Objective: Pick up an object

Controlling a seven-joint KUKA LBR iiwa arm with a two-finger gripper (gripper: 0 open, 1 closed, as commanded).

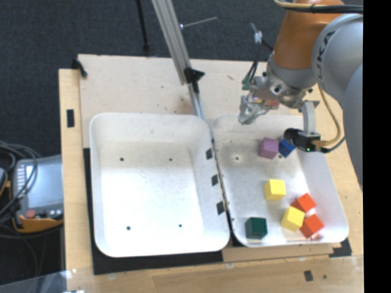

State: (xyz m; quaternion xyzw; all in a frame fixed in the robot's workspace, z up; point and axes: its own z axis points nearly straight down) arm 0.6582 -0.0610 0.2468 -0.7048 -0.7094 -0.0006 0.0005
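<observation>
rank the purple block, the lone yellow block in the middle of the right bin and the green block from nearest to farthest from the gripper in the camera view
Measured from the gripper, at the right bin's far left corner:
1. Purple block, just below and right of it, beside a blue block.
2. Yellow block, mid-bin.
3. Green block, at the bin's near edge.

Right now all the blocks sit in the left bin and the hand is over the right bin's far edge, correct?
Not the bin. The camera view shows the blocks, such as the purple block and green block, in the right bin. The hand is over its far edge, as said.
</observation>
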